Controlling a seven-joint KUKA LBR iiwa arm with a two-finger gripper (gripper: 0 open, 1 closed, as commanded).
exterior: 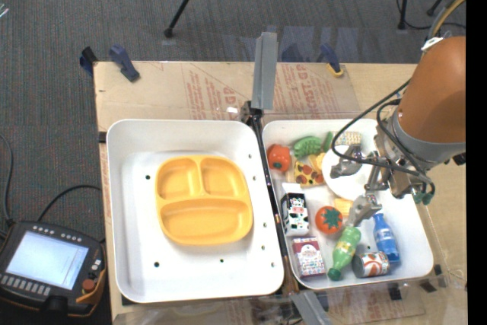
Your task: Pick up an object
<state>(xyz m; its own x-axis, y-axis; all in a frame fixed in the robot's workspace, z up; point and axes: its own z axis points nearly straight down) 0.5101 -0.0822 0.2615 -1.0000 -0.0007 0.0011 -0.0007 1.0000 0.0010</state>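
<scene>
The right bin [423, 228] holds several toy items. Among them are a red tomato [278, 157], a green vegetable [308, 145], a pizza slice [308, 173] and a white plate [342, 170]. Nearer the front lie a cow-patterned carton [295, 213], a second tomato [329, 218], a green bottle [345, 250], a blue bottle [386, 239], a can [371, 264] and a pink box [308, 256]. My gripper [364, 209] hangs over the bin's middle, just right of the second tomato and above the green bottle. Nothing visibly sits in it.
The left bin [129, 164] carries a yellow divided plate [204, 199]. A grey post [264, 76] rises between the bins at the back. A teach pendant [49, 262] lies on the floor at the lower left. Cables loop around the wrist [403, 164].
</scene>
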